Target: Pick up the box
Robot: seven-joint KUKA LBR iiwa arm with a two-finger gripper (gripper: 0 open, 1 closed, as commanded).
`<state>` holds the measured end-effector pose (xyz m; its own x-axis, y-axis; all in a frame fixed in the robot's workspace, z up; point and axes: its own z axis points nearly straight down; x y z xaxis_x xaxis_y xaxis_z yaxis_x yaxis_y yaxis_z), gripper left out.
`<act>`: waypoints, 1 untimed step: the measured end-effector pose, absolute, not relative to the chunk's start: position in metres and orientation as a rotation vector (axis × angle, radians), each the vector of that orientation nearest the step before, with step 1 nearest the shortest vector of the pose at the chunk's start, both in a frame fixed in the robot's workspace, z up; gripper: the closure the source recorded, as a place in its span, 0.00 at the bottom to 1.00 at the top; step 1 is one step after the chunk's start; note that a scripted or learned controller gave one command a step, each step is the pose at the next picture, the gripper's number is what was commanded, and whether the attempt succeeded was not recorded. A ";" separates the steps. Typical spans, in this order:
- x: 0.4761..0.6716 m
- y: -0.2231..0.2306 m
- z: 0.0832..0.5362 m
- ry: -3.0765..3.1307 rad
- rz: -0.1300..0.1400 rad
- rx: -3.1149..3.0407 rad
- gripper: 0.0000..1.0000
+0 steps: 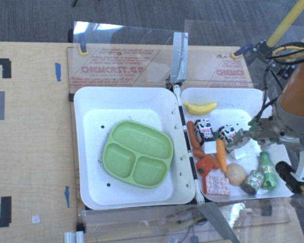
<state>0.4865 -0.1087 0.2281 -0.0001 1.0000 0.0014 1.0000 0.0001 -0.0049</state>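
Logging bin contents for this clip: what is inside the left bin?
The left bin holds a green divided plate, tilted, with three compartments that look bare. Whatever bin floor lies beneath the plate is covered, so anything under it cannot be seen.

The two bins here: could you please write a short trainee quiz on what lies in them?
1. True or false: the green divided plate lies in the left bin.
2. Which lies nearest the right bin's far rim? A) banana B) box C) carrot
3. Fill in: the green bottle lies in the ___ bin.

Key: 1 true; 2 A; 3 right.
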 end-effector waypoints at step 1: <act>0.480 -0.089 0.182 -2.156 0.004 -2.280 0.00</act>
